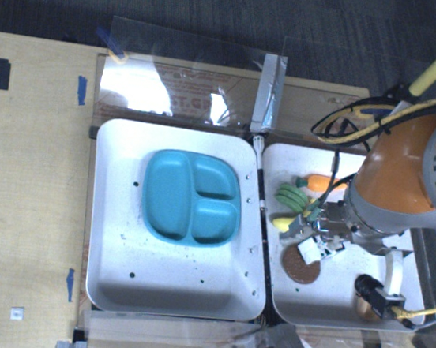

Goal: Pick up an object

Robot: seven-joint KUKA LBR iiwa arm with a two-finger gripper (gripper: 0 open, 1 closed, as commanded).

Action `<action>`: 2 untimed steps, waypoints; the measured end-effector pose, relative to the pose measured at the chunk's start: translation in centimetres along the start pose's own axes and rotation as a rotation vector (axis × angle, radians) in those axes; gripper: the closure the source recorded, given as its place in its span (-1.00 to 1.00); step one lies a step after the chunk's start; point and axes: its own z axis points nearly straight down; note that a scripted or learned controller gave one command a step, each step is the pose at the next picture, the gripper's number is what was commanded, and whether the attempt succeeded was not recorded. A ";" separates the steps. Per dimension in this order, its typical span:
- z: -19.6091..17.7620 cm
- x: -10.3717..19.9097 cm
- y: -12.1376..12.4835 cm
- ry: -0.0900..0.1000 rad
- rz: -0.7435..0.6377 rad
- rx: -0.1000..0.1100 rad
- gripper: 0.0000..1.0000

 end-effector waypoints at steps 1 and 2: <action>7.7 -6.5 6.3 -0.004 0.044 -0.020 -1.00; 7.6 -8.0 5.5 -0.004 -0.003 -0.006 -1.00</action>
